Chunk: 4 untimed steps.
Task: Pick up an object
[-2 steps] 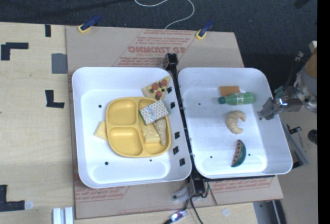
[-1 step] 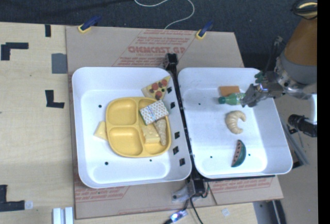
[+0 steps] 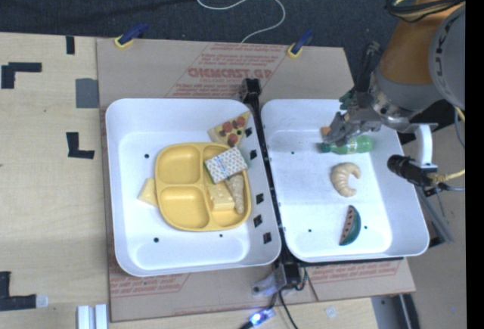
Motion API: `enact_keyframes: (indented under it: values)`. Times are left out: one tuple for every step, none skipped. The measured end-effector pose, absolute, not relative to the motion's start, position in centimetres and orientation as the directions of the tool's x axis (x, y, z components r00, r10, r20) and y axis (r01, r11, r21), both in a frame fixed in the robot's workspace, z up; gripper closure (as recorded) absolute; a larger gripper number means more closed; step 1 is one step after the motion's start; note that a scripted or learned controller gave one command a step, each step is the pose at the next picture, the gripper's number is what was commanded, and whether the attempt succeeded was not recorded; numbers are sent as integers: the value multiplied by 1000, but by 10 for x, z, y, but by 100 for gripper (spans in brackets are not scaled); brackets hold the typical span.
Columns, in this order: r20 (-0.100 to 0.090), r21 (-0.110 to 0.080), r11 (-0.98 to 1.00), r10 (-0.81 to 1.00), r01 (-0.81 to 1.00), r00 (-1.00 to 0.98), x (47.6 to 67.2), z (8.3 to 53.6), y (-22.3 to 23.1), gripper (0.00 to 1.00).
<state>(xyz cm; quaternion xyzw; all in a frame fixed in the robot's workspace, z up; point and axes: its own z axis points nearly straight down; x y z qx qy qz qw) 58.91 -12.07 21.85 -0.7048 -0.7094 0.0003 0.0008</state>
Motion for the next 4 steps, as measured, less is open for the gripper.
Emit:
enact_keyframes:
  values:
    - [1, 0, 6, 1000, 1000, -6, 623, 214, -82, 100]
    - [1, 1, 2, 1000, 1000, -2, 622, 234, -79, 100]
    - [-2, -1, 1, 1000, 1000, -1, 629, 230, -82, 100]
    - [-1, -2, 0, 1000, 1000, 0, 619, 232, -71, 100]
